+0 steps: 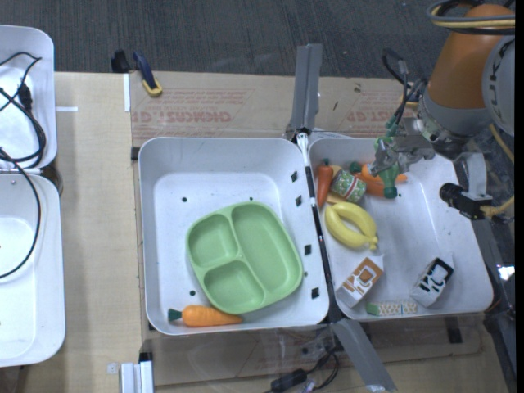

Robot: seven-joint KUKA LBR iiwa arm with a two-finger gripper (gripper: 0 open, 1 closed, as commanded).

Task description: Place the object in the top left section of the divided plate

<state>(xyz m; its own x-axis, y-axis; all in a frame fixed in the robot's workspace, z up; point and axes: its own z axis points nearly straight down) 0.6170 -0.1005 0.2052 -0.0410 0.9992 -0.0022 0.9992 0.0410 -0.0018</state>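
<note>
Over the right bin's far corner my claw (385,164) hangs above crowded toys; its spread I cannot tell. With strawberry (350,186) and carrot (379,183) touching, I risk grabbing both; divided plate (243,257) waits left.

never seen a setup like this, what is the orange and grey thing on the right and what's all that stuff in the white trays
It is a robot arm, reaching in from the right. One camera fixed above the bench looks down at a slant. At the arm's end is its grasping tool, hanging low over the right bin; I cannot tell whether it grips anything.

The right bin holds a banana, a carrot along its left wall, a strawberry-like toy, a small carton and a black and white item.

The left bin holds a green divided plate with bare sections, and another carrot beside it.
</note>
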